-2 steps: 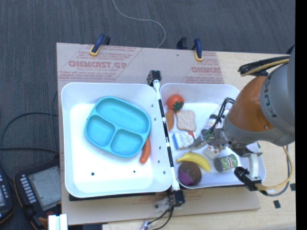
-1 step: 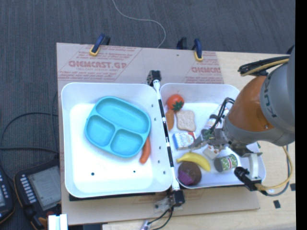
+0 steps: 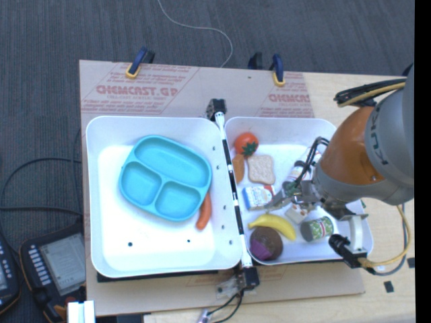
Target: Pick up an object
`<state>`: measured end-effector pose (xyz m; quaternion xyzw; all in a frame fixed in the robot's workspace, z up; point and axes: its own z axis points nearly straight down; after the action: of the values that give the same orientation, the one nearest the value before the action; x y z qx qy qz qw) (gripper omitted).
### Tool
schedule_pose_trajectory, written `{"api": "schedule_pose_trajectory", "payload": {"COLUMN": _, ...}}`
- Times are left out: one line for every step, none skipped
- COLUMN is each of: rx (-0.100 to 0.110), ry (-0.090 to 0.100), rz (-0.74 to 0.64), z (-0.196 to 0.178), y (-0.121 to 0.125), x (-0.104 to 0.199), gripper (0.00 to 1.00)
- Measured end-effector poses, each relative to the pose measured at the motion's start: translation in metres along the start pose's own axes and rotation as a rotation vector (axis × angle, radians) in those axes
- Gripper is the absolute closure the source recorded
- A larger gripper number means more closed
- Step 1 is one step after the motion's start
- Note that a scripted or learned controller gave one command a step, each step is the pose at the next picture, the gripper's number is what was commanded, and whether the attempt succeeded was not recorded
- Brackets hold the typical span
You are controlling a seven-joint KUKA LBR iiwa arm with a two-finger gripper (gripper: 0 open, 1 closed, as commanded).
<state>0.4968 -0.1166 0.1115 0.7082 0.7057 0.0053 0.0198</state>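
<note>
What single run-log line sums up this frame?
stage: reaching | gripper: low in right bin, above banana, beside can | blue tray: left bin

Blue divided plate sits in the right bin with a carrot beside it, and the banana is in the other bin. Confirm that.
Wrong bin. The camera view shows the blue divided plate in the left bin, with the carrot touching its lower right edge. The banana is in the other bin, as stated.
</note>
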Motion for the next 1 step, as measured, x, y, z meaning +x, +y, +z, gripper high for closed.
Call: {"api": "schedule_pose_trajectory", "payload": {"rx": 0.000, "ry": 0.000, "rz": 0.000, "z": 0.0000, "y": 0.0000, "x": 0.0001, "gripper": 0.00}}
